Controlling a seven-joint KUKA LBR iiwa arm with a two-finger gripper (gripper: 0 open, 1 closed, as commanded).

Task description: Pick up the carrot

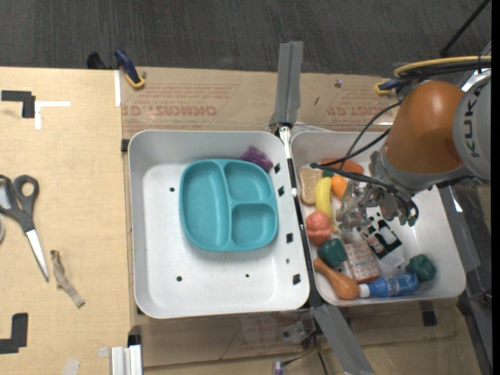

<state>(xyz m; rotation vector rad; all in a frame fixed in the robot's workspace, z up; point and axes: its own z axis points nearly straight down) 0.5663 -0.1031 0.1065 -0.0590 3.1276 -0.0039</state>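
I read this as the approach step: gripper (361, 209) hovering low in the right bin (447, 287), carrot (336, 280) lying near the front wall beside a blue bottle (391, 287), so next I'd shift toward it and descend; finger state I cannot tell, wrist clutter hides them.

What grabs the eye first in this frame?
The teal divided plate lying in the left bin, and the arm's big orange band over the right bin. That bin is crowded with toy food, including a banana and a carrot near its top.
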